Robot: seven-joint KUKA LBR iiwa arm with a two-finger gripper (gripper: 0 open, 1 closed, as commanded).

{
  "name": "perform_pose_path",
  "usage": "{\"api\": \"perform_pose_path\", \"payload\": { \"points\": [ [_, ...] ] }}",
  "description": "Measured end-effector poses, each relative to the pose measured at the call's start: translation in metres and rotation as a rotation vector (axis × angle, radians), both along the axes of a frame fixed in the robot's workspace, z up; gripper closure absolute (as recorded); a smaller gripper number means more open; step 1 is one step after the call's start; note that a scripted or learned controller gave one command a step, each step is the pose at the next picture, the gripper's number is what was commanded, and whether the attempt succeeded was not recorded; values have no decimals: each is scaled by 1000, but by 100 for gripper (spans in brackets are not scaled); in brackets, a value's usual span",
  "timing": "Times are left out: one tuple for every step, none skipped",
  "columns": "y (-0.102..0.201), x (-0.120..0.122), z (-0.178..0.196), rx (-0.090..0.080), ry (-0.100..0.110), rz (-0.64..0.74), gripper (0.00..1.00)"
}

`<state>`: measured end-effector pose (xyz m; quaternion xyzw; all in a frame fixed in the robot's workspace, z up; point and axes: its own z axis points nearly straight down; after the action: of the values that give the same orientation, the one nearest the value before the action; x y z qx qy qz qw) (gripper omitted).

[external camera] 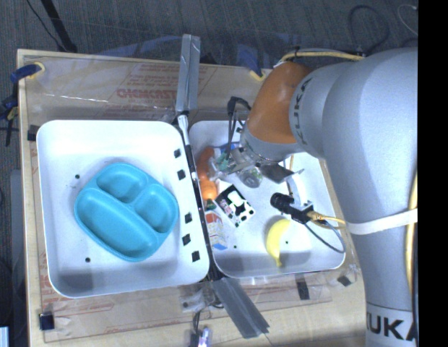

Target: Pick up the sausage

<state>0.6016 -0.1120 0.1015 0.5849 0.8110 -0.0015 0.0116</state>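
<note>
The sausage [203, 162] looks like a reddish-brown oblong piece lying against the left wall of the right bin [321, 262]; part of it is hidden by the arm. The arm's orange band [274, 110] hangs over the bin's far half. The gripper [233, 197] reaches down just right of the sausage, its black-and-white end low over the bin floor. Nothing can be seen held in it.
An orange item [208, 189] lies just in front of the sausage by the same wall. A yellow fruit [276, 238] rests at the bin's front right, with a black part and cable [283, 203] above it. A blue divided plate [126, 210] sits in the left bin [58, 150].
</note>
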Motion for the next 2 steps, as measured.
{"api": "perform_pose_path", "payload": {
  "points": [
    [-22, -43, -6, 8, 13, 285, 100],
    [-11, -4, -9, 15, 17, 128, 100]
  ]
}}
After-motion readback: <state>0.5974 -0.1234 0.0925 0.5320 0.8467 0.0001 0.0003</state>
